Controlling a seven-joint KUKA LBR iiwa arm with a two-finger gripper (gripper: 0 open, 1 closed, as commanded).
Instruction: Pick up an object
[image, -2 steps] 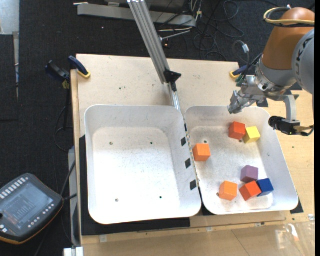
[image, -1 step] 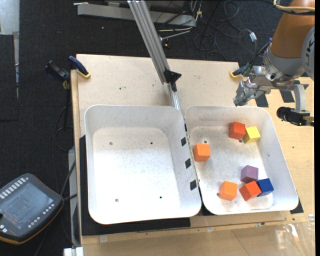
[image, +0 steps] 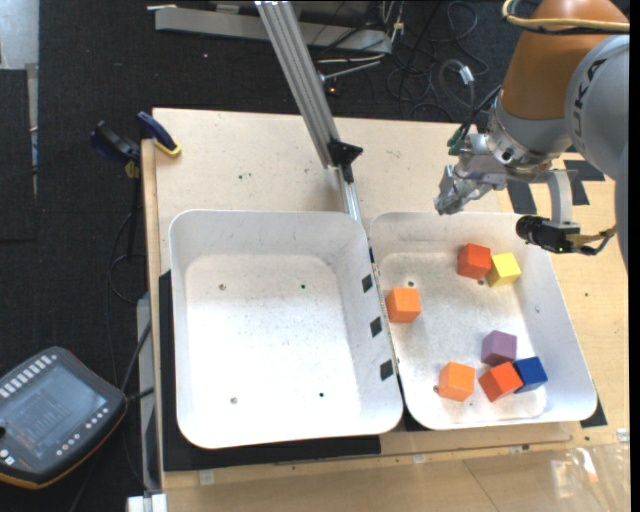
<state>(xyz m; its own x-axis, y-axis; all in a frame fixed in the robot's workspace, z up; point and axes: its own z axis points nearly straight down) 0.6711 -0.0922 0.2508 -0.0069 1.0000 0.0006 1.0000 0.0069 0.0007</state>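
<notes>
The claw (image: 452, 196), grip state unclear, hovers above the right bin (image: 570, 340), where 2 touching blocks, red (image: 474, 261) and yellow (image: 505, 268), risk a fouled grasp.

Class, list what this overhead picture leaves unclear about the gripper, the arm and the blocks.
- Gripper: too small and blurred in the camera view to tell its fingers' state.
- Arm: cut off by the top and right edges.
- Red block: pressed against the blue block, so their facing sides are hidden.
</notes>
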